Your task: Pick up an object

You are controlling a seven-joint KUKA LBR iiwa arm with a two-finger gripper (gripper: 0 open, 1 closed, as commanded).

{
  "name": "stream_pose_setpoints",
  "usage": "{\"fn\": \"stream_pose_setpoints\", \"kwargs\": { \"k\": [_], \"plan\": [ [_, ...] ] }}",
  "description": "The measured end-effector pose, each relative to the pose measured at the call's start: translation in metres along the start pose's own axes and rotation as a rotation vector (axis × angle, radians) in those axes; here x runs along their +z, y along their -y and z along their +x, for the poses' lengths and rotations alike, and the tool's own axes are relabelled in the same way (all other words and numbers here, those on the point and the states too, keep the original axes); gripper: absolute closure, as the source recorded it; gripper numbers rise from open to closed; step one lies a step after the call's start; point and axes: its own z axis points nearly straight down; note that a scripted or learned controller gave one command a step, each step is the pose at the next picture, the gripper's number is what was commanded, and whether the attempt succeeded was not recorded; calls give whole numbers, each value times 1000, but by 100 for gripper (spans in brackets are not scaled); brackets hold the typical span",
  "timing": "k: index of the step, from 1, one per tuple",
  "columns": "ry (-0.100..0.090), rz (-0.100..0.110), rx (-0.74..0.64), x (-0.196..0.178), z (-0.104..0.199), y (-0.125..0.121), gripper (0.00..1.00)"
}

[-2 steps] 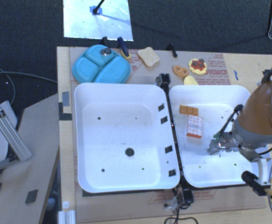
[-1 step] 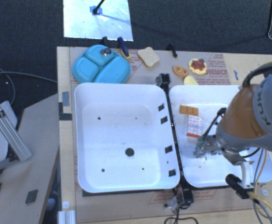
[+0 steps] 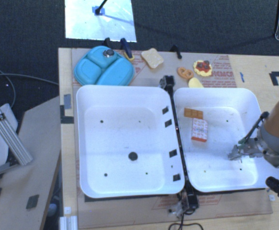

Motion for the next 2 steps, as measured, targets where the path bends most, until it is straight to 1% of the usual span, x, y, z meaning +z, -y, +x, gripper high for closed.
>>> {"fn": "stream_pose_setpoints", "kwargs": {
  "k": [1,2],
  "plan": [
    [9,-2,-10,1,49,-33,100],
    [0,-3,-6,0,7,-24,100]
  ]
}}
